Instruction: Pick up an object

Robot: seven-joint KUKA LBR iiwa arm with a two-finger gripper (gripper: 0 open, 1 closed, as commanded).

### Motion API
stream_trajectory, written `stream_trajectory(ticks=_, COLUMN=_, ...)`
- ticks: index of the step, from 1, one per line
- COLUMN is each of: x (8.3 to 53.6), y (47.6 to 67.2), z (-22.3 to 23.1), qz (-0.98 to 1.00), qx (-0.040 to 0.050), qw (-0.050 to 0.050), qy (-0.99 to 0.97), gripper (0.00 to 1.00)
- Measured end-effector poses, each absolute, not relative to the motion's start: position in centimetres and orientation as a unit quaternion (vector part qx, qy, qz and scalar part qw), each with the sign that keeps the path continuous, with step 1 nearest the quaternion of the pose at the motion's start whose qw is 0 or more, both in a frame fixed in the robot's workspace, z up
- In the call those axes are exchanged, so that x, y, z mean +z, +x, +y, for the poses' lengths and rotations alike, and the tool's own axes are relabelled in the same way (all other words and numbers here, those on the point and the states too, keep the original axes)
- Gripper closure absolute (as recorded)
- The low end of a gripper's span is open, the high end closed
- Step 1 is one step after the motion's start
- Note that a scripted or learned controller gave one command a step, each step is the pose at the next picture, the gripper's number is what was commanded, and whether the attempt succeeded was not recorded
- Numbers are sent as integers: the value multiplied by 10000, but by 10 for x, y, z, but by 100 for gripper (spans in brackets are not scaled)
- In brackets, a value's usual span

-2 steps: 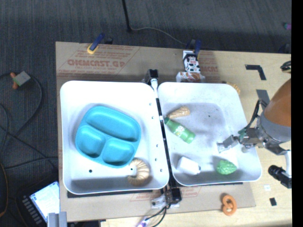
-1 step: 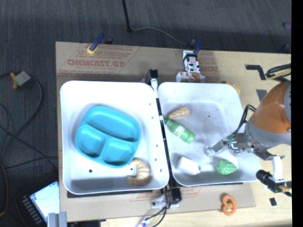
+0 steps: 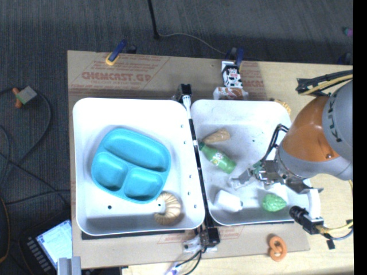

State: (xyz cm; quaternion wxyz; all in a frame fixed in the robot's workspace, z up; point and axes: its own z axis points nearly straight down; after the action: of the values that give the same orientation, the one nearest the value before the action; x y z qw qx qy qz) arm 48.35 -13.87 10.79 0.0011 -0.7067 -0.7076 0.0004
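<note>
A blue divided tray [image 3: 131, 164] and a tan coiled toy [image 3: 167, 208] are held in the left bin [image 3: 86, 116]. A green bottle [image 3: 218, 158], a tan piece [image 3: 217, 136], a white cup [image 3: 227, 200] and a green leafy toy [image 3: 274, 203] are held in the right bin [image 3: 241, 106]. The claw [image 3: 248, 176] is seen low in the right bin, near the bottle; whether it is clenched cannot be told. "CHEMCAST GP" is printed on the tabletop [image 3: 114, 76].
</note>
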Motion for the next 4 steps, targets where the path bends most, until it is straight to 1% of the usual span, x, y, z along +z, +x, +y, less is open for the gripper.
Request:
stream_trajectory(ticks=1, x=95, y=483, z=-117, qz=-7073, qx=7, qw=10, qy=-7069, gripper=0)
stream_trajectory(ticks=2, x=141, y=554, z=-145, qz=-7072, qx=5, qw=-10, qy=-7070, gripper=0)
stream_trajectory(ticks=3, x=88, y=564, z=-131, qz=-7070, qx=1, qw=-21, qy=-7072, gripper=0)
stream_trajectory(ticks=4, x=88, y=486, z=-140, qz=-7065, qx=-11, qw=-41, qy=-7077, gripper=0)
